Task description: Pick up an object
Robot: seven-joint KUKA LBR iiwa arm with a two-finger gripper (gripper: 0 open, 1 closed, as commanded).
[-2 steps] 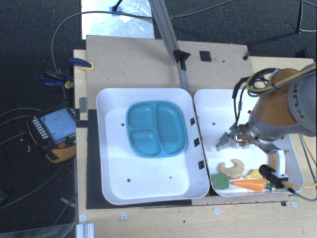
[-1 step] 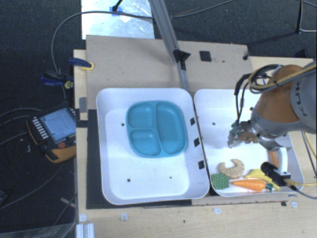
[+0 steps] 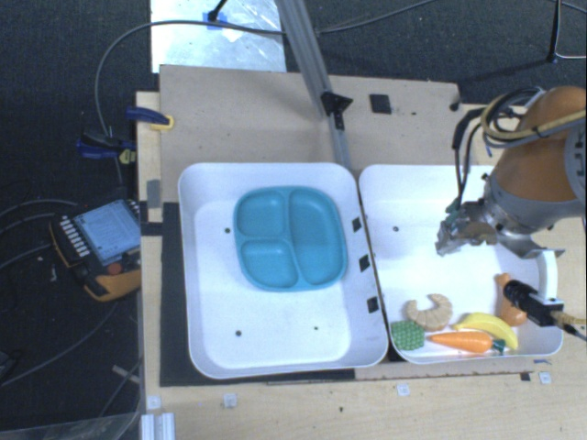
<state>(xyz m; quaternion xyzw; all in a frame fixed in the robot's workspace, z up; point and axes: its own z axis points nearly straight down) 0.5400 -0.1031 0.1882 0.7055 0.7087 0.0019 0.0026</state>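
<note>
In the right bin [image 3: 404, 191] several toy foods lie along the near edge: a tan croissant-like piece [image 3: 430, 311], a green piece [image 3: 408, 335], an orange carrot [image 3: 461, 341], a yellow banana [image 3: 489, 325] and a small orange-brown item [image 3: 509, 302] at the right. My gripper [image 3: 452, 235] hangs over the middle of the right bin, above and behind these objects and apart from them. I see nothing held in it.
The left bin [image 3: 206, 328] holds a blue divided plate [image 3: 290, 236]. A metal pole [image 3: 307, 44] slants in from the top toward the bins' join. Cables, clamps and a handheld device [image 3: 99, 241] lie left of the bench.
</note>
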